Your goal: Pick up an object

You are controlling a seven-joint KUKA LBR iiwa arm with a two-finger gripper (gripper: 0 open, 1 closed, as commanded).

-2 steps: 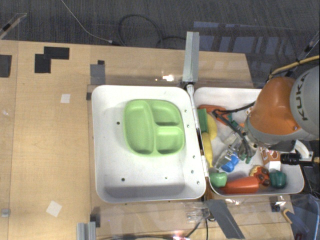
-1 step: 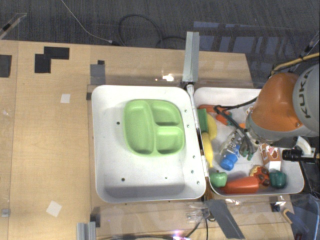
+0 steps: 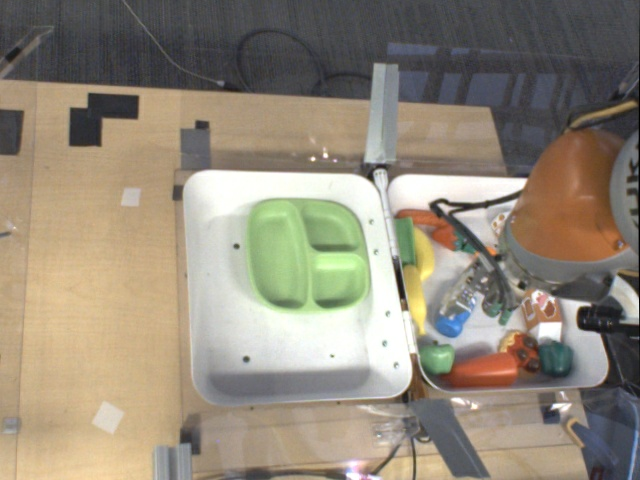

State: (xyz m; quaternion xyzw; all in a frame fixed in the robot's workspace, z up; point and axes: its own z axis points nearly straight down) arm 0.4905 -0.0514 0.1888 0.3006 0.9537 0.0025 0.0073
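Left bin (image 3: 215, 268): green tray (image 3: 305, 253) lies untouched. Right bin (image 3: 590, 368): a jumble of toys is seen, with the tool (image 3: 485, 288) lowered beside a clear bottle (image 3: 458, 308). Tool state cannot be told. Nothing is seen lifted; pick judged not yet done.

Camera position: above the bench (image 3: 90, 298), fixed, looking down at a slant.
Facing: the far edge of the bench lies at the top, with dark floor and a cable beyond it; the near edge is cut off at the bottom.
Coverage: the left bin (image 3: 215, 368) is seen whole; the right bin (image 3: 590, 373) reaches almost to the right side.
Nearness: moderate, both bins together fill over half the width.
Arm side: the arm (image 3: 570, 208) enters from the right and covers a part of the right bin.
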